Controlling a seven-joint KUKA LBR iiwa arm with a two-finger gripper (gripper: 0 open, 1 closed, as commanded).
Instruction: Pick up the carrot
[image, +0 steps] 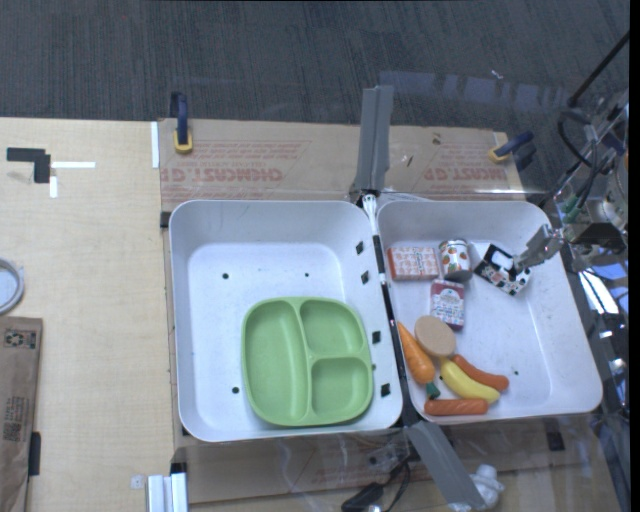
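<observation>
1. Orange carrot, tapered, matte, lying at the near-left of the right bin against the dividing wall.
2. Yellow banana, curved, smooth; tan round disc touching the carrot.
3. Green divided plate, glossy plastic, left bin.
4. Gripper, far right; whether clenched or released cannot be told.

Green divided plate in left bin; banana in right bin

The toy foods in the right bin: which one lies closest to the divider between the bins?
The carrot, orange and tapered, lying along the right bin's left wall. The banana and the sausage lie farther right.
</observation>
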